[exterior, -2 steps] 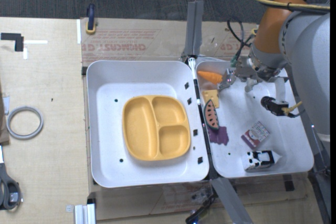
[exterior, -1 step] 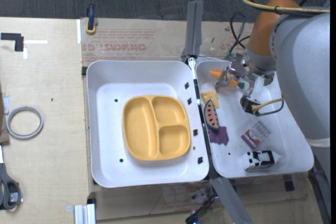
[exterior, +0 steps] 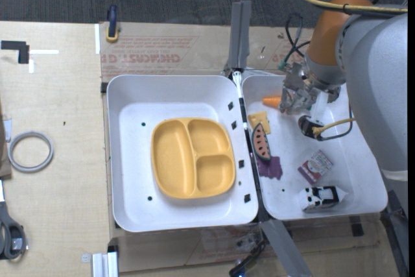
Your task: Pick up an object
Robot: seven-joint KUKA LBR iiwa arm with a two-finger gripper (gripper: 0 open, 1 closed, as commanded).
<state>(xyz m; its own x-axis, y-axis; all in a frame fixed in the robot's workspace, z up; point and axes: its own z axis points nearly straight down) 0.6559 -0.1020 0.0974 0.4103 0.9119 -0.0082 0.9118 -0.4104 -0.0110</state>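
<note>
My gripper hangs low over the back left of the right bin, just right of an orange carrot-like piece. Below it lie a yellow cheese wedge, a watermelon slice and a purple piece along the bin's left wall. A red and white packet and a black and white item rest toward the bin's front. The wrist hides how the fingers stand, and I see nothing between them.
The left bin holds a yellow divided plate. A grey divider post stands behind the bins. On the bench to the left are a tape ring and scissors. My arm covers the right bin's right side.
</note>
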